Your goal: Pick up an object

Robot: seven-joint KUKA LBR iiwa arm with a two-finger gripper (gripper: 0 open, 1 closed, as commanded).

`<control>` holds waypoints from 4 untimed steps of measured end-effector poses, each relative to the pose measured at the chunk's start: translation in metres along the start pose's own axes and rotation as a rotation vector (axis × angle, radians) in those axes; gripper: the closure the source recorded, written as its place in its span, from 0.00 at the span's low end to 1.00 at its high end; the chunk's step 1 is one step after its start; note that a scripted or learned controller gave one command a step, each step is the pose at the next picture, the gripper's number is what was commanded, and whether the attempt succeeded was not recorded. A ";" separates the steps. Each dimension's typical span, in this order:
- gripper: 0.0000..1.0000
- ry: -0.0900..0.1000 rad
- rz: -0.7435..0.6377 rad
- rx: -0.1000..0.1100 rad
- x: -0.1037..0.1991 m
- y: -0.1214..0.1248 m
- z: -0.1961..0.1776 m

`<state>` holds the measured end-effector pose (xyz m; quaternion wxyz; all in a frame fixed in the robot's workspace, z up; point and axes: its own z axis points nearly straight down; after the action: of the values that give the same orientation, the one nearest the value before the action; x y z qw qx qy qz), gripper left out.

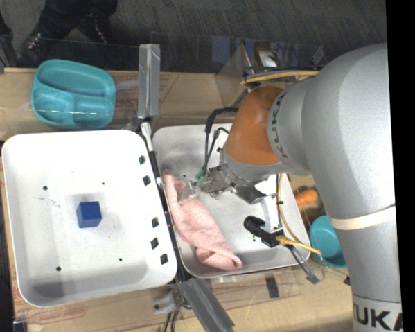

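Two ways this could go sideways, far as I can judge. First, the pink cloth [197, 228] is soft and bunched up. If your pincer [207, 180] closes on a thin fold, it may only pinch one layer and lose it on the lift. Second, the cloth lies along the 9 o'clock wall of the right bin [182, 139]. Come down too far that way and you could clip the wall between the two bins instead of the fabric.

Where things stand: the pincer hangs low over the right bin, a bit toward 10 o'clock of its middle. The cloth's upper end sits just beside it at 9 o'clock, maybe touching, hard to say from this angle. The bulk trails off toward 6 o'clock of the pincer and ends near the bin's 6 o'clock wall. So you're at the cloth's top end, not over the fat middle.

Can't tell whether the pincer is wide or narrow, and I see nothing clearly held in it. The blue cube [89, 213] sits alone in the left bin [68, 162], well apart at 9 o'clock, if you'd rather try something stiff.
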<state>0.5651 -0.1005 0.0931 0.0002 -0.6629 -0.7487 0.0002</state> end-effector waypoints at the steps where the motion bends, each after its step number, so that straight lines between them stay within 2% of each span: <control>1: 0.00 0.000 -0.036 -0.001 -0.006 0.053 0.000; 2: 0.00 0.000 -0.017 -0.001 -0.019 0.091 -0.001; 3: 0.00 0.000 -0.030 0.000 -0.010 0.050 0.000; 4: 1.00 0.001 -0.033 0.000 -0.009 0.051 -0.011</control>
<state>0.6166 -0.1034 0.1039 0.0005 -0.6504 -0.7596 -0.0001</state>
